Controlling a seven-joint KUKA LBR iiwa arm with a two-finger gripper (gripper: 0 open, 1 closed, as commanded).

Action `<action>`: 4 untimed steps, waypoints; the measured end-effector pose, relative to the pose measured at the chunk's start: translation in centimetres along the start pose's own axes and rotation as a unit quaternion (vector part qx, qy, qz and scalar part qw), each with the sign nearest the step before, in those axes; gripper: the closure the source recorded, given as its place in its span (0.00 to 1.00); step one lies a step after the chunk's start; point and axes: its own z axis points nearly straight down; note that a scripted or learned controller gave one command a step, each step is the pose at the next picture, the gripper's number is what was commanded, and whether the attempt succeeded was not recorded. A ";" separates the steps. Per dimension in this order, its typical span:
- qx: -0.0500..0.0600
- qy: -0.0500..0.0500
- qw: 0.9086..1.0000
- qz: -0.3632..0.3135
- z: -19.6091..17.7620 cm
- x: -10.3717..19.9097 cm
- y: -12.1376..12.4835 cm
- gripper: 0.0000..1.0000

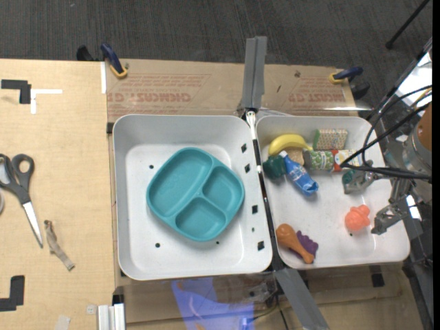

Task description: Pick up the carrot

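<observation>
A small orange-pink rounded piece [357, 218], which I take to be the carrot, lies in the right bin [385, 256] near its right side. My gripper [371, 199] hangs over that same side and stands open. One finger is above the orange piece and the other just to its right, and nothing sits between them. The piece rests on the bin floor, close to the lower finger, though I cannot tell whether they touch.
The right bin also holds a banana [289, 143], a blue bottle [300, 175], a green toy [274, 167], a can [319, 160], a small box [332, 138], and a brown-orange drumstick shape [292, 242] beside a purple piece [308, 243]. A teal divided plate [196, 194] lies in the left bin [127, 184]. Scissors [20, 184] lie on the bench.
</observation>
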 end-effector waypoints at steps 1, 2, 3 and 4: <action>0.000 -0.001 0.994 0.114 15.3 -3.6 4.9 0.00; 0.001 -0.001 0.998 -0.064 15.2 -4.8 4.9 0.00; 0.000 0.000 0.965 -0.263 15.3 -3.0 5.4 0.00; 0.002 -0.002 0.983 -0.181 15.1 -0.3 -1.2 0.00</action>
